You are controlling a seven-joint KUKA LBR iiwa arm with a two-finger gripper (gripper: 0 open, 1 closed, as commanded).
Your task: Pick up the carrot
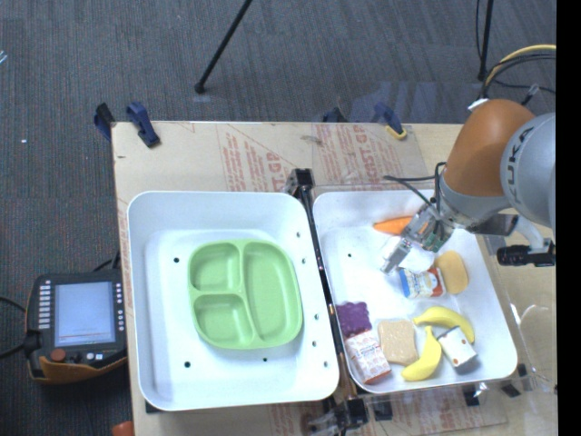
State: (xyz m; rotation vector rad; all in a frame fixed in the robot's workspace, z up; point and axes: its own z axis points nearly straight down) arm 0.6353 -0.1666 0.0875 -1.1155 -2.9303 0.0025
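Dark carpet surrounds the desk. Inside the right white bin, the orange tapered carrot lies just beside the fingers; their state is unreadable. Centre them astride the carrot before closing.

A robotics lab: a robot arm over a clamped board bench, tripod legs on grey carpet, a control tablet

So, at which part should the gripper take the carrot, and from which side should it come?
Probably at the carrot's visible middle, coming straight down from above. It lies flat in the right bin, pointing left with its thicker end toward the gripper, which covers that end. Closing across the narrow width fits its long shape. The bin's back wall is close, so a sideways approach looks cramped.
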